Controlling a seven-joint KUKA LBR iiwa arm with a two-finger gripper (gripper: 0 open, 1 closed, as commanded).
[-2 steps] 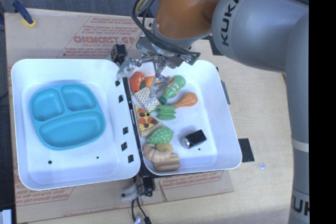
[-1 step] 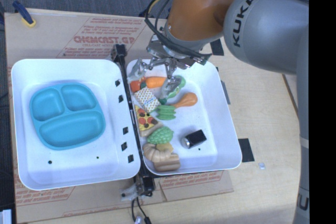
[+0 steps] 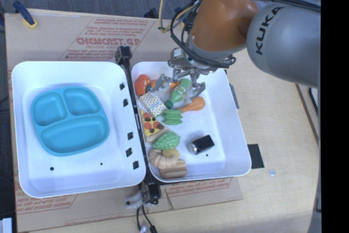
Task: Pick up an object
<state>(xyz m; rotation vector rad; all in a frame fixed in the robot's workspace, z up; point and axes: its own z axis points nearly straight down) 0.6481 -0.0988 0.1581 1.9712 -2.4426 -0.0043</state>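
The hand (image 3: pixel 186 80) is seen low over the right bin (image 3: pixel 232 133) at its twelve o'clock end, above a green bottle (image 3: pixel 179 92). Whether it is apart or together cannot be told. A blue tray (image 3: pixel 70 119) lies in the left bin (image 3: pixel 22 166).

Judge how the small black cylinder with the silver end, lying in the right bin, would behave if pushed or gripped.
The small black cylinder with the silver end lies on its side on bare floor of the right white bin, so a nudge would probably roll it. Its smooth, somewhat glossy surface suggests it could slip from a loose pinch. It looks rigid, unlikely to deform.
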